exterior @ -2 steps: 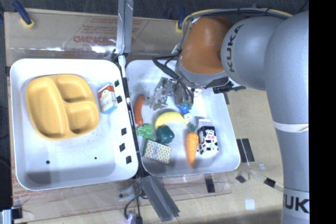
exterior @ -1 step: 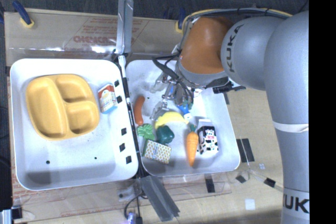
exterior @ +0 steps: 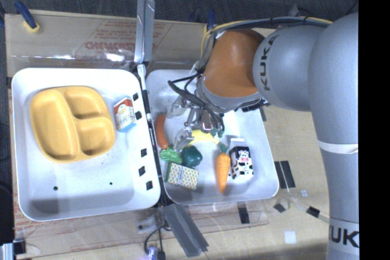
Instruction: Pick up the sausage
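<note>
A grey robot arm with an orange band reaches over the right bin [exterior: 259, 189]. Its gripper [exterior: 194, 128] hangs low near the bin's middle; whether it is spread or closed cannot be told. The sausage [exterior: 161, 131], reddish-orange, lies against the bin's left wall, at nine o'clock from the gripper, nearby but apart. A carrot [exterior: 222, 170] lies at five o'clock.

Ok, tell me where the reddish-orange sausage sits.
The reddish-orange sausage lies in the right white bin, against its left wall, just above the green toy vegetable.
</note>
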Controlling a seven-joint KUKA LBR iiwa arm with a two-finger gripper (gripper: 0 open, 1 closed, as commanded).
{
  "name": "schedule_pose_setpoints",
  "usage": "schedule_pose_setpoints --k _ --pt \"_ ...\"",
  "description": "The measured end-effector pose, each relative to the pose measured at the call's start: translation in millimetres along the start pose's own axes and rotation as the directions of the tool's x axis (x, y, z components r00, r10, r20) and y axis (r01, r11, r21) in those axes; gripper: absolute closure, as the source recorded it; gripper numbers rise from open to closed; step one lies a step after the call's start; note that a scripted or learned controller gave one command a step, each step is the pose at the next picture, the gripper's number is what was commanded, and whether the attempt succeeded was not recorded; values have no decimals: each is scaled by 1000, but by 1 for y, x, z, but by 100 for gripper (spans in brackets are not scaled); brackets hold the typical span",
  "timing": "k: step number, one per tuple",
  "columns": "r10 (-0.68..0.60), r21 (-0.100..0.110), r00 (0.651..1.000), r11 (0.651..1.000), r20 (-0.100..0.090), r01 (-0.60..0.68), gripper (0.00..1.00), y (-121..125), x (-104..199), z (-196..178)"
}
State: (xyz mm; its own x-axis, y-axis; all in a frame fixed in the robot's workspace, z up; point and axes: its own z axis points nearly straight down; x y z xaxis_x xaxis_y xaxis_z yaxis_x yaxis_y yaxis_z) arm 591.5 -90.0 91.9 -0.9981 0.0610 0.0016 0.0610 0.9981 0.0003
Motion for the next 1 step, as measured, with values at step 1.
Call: schedule_pose_setpoints --k 1 --pt "-2 0 1000 1000 2 2 100 0 -1 -11"
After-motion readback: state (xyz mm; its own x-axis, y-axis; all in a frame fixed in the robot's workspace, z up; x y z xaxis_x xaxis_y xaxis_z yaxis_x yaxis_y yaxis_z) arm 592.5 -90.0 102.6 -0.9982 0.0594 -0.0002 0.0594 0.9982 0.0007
